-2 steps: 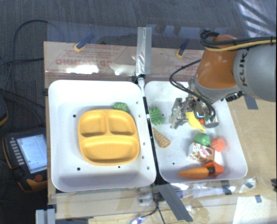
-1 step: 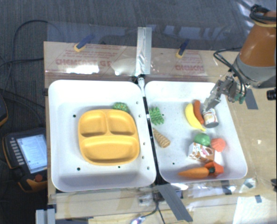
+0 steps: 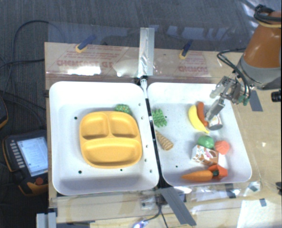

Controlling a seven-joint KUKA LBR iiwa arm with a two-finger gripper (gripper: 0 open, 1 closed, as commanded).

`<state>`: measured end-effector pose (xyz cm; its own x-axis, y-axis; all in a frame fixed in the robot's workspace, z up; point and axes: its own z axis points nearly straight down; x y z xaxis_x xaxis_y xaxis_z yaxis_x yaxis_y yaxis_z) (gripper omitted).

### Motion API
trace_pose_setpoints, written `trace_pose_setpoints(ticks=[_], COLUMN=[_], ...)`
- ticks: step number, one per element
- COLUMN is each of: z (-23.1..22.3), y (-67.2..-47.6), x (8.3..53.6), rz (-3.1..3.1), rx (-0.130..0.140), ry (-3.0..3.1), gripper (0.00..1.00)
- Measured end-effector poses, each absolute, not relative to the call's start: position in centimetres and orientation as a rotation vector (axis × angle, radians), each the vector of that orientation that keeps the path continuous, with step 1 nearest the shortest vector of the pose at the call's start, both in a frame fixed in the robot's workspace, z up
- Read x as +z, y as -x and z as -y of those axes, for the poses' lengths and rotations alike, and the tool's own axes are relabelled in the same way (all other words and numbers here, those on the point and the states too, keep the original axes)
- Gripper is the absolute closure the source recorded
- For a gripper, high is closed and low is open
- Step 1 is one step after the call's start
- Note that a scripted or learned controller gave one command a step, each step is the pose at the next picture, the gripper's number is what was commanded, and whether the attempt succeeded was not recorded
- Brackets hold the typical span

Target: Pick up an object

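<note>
From the overhead camera, the metallic two-finger tool (image 3: 213, 114) reaches into the right shallow white plastic bin (image 3: 240, 148); whether it grips anything I cannot tell. Touching its tip lies a smooth curved yellow plastic banana (image 3: 194, 118). Just below it sit a glossy green round piece (image 3: 206, 141), a pink ball (image 3: 222, 147) and an orange carrot (image 3: 197, 176). Well to its left rests a yellow sectioned tray (image 3: 110, 139).
</note>
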<state>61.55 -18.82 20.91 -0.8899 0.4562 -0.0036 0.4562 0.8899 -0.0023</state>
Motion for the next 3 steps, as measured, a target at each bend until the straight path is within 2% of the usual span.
trace_pose_setpoints(ticks=[1, 2, 3], z=[19.6, 19.5, 15.3], y=[-64.7, -64.9, -60.1], x=[8.9, 10.1, 16.7], rz=[-3.007, -3.003, -2.968], rx=[-0.003, -0.01, 0.0], ry=[-0.87, -0.862, -1.028], gripper=[0.0, 1.0, 1.0])
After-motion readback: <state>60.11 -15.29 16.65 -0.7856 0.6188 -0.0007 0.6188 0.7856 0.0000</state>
